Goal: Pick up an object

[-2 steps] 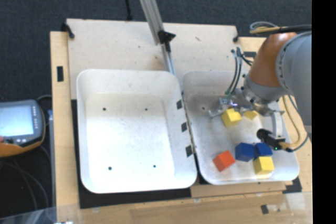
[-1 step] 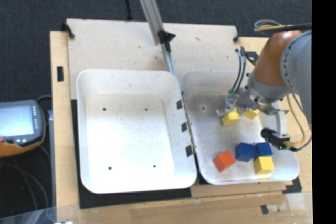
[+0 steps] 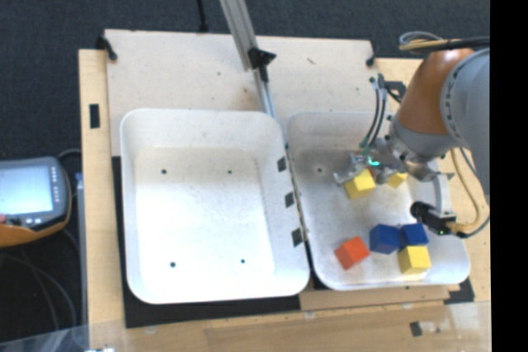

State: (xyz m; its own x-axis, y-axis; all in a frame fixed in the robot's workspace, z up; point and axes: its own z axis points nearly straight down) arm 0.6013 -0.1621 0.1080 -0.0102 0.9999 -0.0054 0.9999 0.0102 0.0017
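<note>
My gripper (image 3: 356,174) hangs over the upper middle of the right bin (image 3: 322,136), below the orange-banded wrist (image 3: 429,95). A yellow block (image 3: 360,186) sits directly under the gripper's tip and touches or nearly touches it. A second yellow piece (image 3: 397,179) peeks out just to the right, partly hidden by the gripper body. Lower in the same bin lie an orange block (image 3: 352,252), two blue blocks (image 3: 384,238) (image 3: 415,234) and another yellow block (image 3: 414,259).
The left bin (image 3: 206,202) lies beside the right one, their rims meeting in the middle. A slanted metal post (image 3: 235,0) rises from behind the bins. Cables (image 3: 462,210) trail off the arm at the right edge.
</note>
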